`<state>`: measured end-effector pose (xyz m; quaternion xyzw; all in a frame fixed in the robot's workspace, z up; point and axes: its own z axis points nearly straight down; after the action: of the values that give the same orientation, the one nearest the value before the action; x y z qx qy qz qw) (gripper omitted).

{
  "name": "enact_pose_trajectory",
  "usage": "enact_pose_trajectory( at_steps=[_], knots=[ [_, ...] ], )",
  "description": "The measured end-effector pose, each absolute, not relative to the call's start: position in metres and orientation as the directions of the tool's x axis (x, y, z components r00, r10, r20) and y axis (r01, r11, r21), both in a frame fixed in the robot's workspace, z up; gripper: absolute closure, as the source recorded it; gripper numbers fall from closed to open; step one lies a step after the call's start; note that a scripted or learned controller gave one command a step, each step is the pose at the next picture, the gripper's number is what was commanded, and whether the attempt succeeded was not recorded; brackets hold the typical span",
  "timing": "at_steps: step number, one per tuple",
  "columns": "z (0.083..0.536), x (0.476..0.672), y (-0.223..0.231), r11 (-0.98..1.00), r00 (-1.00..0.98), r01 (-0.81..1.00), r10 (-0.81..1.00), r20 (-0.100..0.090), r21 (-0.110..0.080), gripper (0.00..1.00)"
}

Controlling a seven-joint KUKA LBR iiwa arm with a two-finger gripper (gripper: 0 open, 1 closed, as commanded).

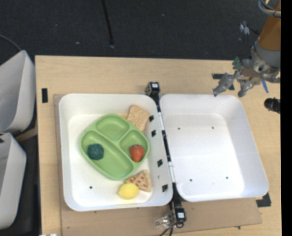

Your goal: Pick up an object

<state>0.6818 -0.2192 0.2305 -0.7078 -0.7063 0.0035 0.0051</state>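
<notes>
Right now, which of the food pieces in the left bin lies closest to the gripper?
The tan cracker, at the bin's far edge beside the green tray. It lies up and right of the other pieces, toward the gripper, which sits above the right bin's far rim.

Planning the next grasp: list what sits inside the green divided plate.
The green divided plate holds a dark green ball in its left compartment and a red strawberry-like piece in its right one. What lies beneath the plate is covered.
</notes>
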Motion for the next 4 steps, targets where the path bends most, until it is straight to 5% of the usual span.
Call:
enact_pose_trajectory(
  at_steps=[1,4],
  knots=[
    [0.238,0.684,-0.218,0.002,-0.002,1.0,1.0,-0.001,-0.001,0.0],
    [0.1,0.687,-0.217,0.004,-0.004,1.0,1.0,0.002,-0.01,0.0]
  ],
)
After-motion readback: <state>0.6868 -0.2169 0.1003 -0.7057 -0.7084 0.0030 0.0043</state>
